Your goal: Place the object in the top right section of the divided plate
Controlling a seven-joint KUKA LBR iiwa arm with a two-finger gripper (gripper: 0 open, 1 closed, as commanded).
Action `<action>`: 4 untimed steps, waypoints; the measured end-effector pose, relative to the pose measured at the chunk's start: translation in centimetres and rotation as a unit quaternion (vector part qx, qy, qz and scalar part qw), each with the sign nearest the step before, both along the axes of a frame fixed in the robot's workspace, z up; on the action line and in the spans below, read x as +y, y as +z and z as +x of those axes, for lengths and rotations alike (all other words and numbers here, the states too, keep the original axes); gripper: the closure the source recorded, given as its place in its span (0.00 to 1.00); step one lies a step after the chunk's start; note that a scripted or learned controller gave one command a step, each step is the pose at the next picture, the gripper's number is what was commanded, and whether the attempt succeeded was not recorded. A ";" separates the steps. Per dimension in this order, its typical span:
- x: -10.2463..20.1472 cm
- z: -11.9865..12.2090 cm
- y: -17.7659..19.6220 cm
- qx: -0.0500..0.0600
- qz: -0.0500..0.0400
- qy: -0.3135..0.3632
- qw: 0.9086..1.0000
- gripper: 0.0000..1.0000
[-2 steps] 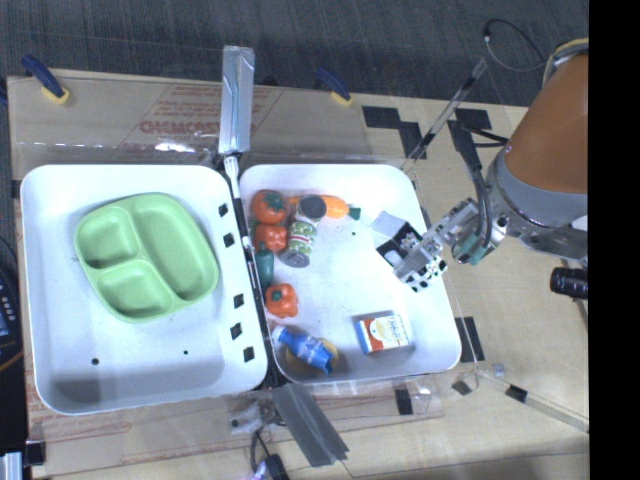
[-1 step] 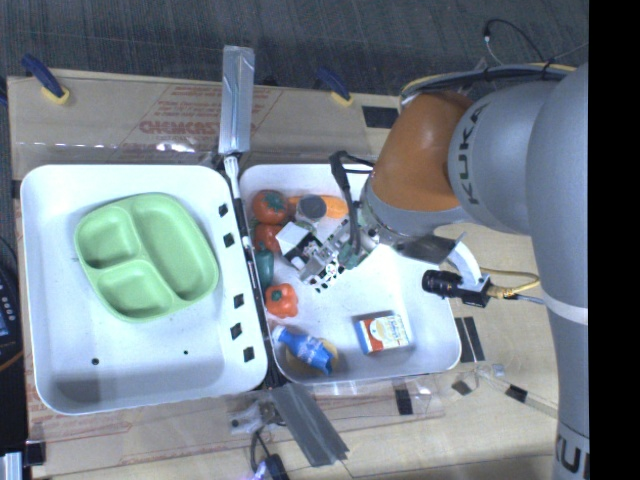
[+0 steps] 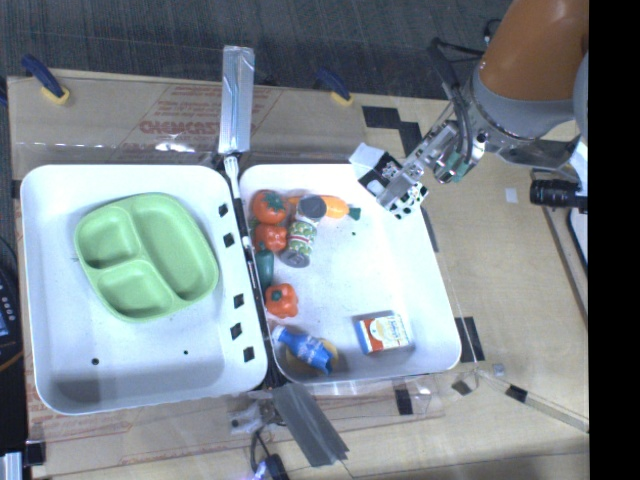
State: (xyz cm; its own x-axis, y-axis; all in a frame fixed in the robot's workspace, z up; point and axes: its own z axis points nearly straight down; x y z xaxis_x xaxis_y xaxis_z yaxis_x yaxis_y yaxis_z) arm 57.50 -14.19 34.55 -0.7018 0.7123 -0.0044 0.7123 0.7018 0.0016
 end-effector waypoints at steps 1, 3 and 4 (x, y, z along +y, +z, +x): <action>-5.2 -4.4 6.5 0.001 -0.001 0.102 0.995 1.00; -6.8 -8.1 6.0 0.002 -0.001 0.530 0.848 1.00; -0.3 -1.4 -5.6 0.002 0.000 0.668 0.744 1.00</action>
